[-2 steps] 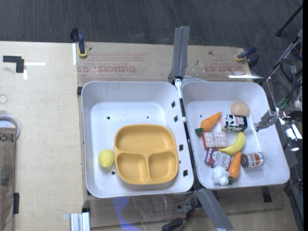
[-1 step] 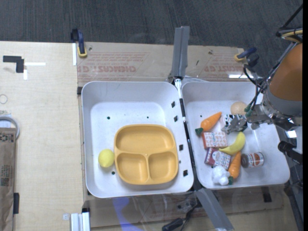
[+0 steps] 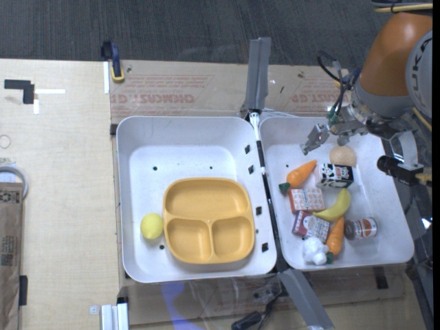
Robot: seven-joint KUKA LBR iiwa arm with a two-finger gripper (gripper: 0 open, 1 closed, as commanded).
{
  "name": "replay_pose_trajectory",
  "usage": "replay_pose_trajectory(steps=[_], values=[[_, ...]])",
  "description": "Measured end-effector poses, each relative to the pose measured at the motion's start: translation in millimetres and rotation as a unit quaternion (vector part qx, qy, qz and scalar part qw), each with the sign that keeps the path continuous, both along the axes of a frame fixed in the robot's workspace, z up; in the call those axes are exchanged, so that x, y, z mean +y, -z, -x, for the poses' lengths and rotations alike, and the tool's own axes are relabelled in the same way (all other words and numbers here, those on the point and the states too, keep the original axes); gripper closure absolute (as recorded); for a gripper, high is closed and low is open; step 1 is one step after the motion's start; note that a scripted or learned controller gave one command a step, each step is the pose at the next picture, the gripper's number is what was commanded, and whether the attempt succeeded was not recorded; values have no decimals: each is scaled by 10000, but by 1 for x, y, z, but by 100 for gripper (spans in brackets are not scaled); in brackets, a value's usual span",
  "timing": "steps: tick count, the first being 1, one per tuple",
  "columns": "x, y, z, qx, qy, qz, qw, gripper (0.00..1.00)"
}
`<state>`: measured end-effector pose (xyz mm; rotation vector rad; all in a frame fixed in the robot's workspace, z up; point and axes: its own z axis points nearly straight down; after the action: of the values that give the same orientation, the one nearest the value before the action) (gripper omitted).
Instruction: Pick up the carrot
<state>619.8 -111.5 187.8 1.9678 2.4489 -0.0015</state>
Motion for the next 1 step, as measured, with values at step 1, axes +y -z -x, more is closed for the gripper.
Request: replay_pose_trajectory(steps=[1], values=[[12, 96, -11, 1, 210, 0, 9998, 0]])
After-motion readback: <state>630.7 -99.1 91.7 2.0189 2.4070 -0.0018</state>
